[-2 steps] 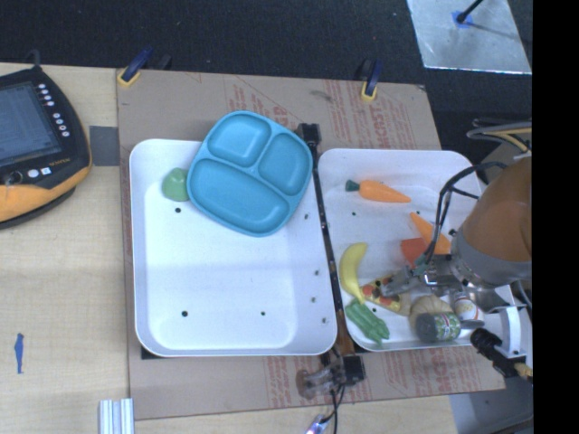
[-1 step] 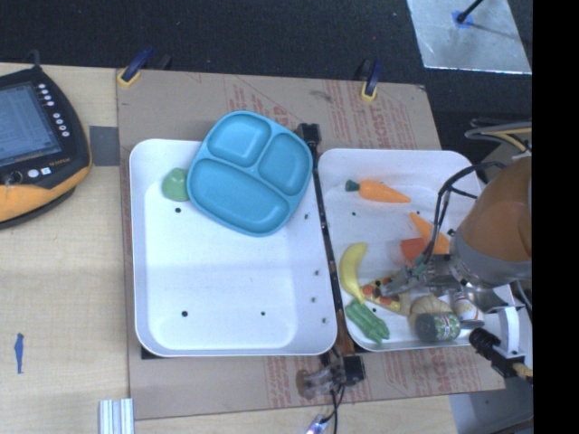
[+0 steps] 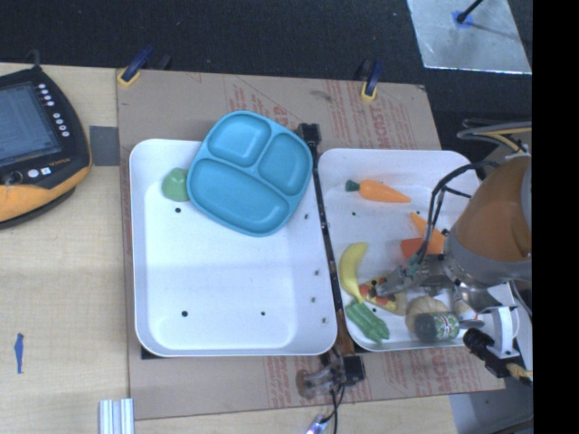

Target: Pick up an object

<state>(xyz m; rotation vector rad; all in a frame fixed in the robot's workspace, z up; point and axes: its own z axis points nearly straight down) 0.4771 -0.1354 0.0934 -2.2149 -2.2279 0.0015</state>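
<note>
From my seat the arm [image 3: 493,233] reads as a fat rounded body, orange on top with a grey band beneath it. A black cable [image 3: 441,208] loops off its left side (thin, curved). Lower down I see white housing with black fittings, and a dark metal claw [image 3: 398,283].

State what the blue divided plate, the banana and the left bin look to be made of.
Blue divided plate: likely moulded plastic, one even colour with soft sheen and rounded compartment ridges. Banana: probably a plastic toy, uniformly yellow and smooth. Left bin: seemingly rigid white plastic, semi-matte, with rounded moulded corners.
</note>
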